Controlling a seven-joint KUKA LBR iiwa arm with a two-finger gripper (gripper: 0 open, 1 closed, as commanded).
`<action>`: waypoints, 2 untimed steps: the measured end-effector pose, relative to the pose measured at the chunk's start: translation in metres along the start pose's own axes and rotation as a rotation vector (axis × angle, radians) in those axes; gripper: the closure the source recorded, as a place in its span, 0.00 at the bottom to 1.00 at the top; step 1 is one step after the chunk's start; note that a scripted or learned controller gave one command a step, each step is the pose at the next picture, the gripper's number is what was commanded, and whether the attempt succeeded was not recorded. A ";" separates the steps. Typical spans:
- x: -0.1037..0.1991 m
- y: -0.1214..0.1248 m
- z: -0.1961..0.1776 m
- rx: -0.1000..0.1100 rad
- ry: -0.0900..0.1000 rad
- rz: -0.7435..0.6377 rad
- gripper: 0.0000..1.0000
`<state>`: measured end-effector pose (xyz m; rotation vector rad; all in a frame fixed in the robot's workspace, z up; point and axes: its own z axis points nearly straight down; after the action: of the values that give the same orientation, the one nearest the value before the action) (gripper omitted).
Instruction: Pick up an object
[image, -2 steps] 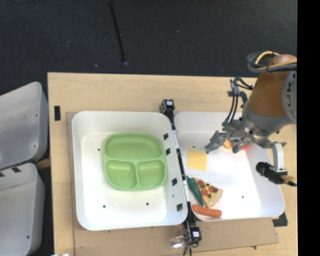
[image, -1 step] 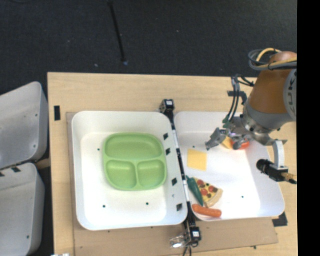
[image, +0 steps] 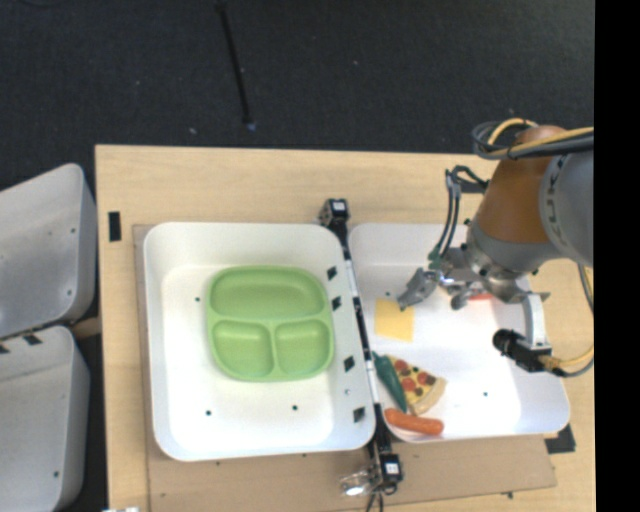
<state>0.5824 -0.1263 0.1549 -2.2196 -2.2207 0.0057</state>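
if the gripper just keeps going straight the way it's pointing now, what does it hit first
Most likely the yellow cheese slice. The gripper points down and toward the divider, and the slice lies just beyond it on the right bin's floor. Height is hard to judge from this single slanted view, so it may meet bare floor beside the slice.

A pale wooden counter (image: 250, 185) carries two shallow white bins set side by side, their inner rims touching. The left bin (image: 180, 420), well apart from the robot's fingers (image: 412, 292), holds a green divided plate. The right bin (image: 520, 405) lies directly beneath the fingers. Small black clips (image: 333, 211) sit where the two bins meet at the far and near edges of the counter.
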 end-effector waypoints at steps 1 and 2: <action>-0.001 -0.001 0.053 0.001 0.000 0.001 0.00; -0.002 0.001 0.039 -0.006 0.001 0.005 1.00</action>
<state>0.5829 -0.1281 0.1160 -2.2281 -2.2174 -0.0016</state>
